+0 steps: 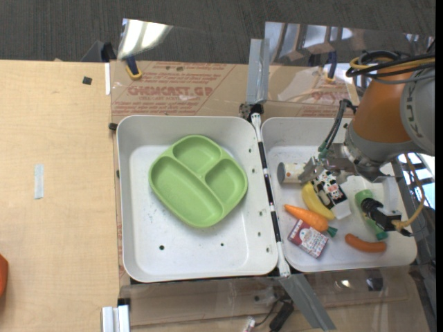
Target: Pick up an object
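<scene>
The wooden tabletop [55,185] occupies the left of the view. A small pale strip [39,182] lies on it, well apart from the bins.

The left bin [138,254] holds one item: a green divided plate [199,179] with three compartments, lying flat near the bin's centre and turned at a slant to the bin walls.

The right bin [291,133] stands directly beside the left bin, their rims touching along the middle. It holds the loose objects. A white cylinder [292,171] lies on its side near the bin's left wall. A yellow banana [315,203] lies near the centre, with an orange carrot [308,217] just below it and a small red packet [308,240] below the carrot. A green-capped bottle [370,209] and a second, smaller orange piece [365,243] lie toward the right side.

The grey arm with its orange band [381,109] reaches in from the right. The gripper [327,185] is lowered over the banana area. Whether it is spread or pressed together cannot be told, because clutter around it hides the tips.
</scene>
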Controlling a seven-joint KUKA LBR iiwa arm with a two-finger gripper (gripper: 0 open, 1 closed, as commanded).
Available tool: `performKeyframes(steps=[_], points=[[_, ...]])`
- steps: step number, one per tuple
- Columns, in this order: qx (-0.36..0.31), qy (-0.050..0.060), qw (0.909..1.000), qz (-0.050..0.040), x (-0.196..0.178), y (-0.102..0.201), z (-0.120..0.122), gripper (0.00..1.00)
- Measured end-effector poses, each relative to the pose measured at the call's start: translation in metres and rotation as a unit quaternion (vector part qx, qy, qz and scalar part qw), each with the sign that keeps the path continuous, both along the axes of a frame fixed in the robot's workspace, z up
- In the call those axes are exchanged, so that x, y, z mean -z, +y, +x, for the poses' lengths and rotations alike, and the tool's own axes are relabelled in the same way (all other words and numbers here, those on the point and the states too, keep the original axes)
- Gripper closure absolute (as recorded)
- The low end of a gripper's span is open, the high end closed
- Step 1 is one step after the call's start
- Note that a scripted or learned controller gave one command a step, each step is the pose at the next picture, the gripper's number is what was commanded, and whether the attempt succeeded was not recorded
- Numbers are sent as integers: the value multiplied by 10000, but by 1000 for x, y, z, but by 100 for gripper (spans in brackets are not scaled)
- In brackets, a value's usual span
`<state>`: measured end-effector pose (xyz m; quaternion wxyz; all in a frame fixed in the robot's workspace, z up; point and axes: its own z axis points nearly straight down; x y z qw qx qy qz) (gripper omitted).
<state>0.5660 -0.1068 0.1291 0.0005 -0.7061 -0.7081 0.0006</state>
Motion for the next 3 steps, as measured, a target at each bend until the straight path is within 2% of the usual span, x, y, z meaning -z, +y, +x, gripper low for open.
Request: performKeyframes(steps=[1, 2, 3], points=[[-91, -230, 9997, -54, 21, -6, -23, 0], [-62, -213, 9998, -18, 11, -5, -22, 100], [-164, -1, 9999, 2, 38, -84, 9, 100]])
